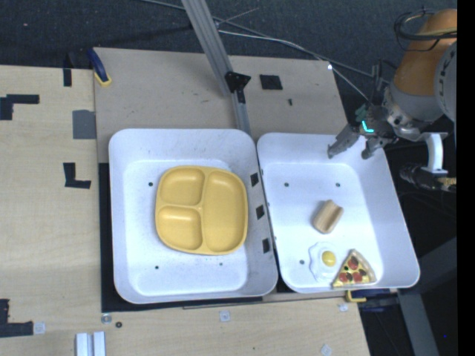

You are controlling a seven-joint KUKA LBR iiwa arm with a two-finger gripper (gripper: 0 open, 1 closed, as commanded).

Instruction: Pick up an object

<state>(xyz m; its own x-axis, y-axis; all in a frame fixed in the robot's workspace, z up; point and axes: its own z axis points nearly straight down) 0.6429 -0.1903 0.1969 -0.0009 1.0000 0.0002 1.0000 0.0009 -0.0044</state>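
Dark carpet-like flooring is showing behind a pale wooden counter (pixel 44 221) that is carrying two shallow white bins side by side. From the right, the grey arm (pixel 424 65) with its orange band is leaning in over the far right corner of the right bin (pixel 386 221), its hand (pixel 356 148) hanging just above the rim with two dark fingers (pixel 340 144) standing apart and nothing between them. Nearer the middle of that bin a small tan, rounded block like a bread roll (pixel 327 216) is lying tilted, well apart from the hand. At the bin's near edge a flat fried egg toy (pixel 324 261) is sitting just beside a pizza slice toy (pixel 354 270) with red dots. A glossy yellow plate (pixel 201 209), divided into three sections, is resting in the middle of the left bin (pixel 133 265). A grey metal pole (pixel 211 35) is slanting across the counter's far side, with thin cables trailing past it.
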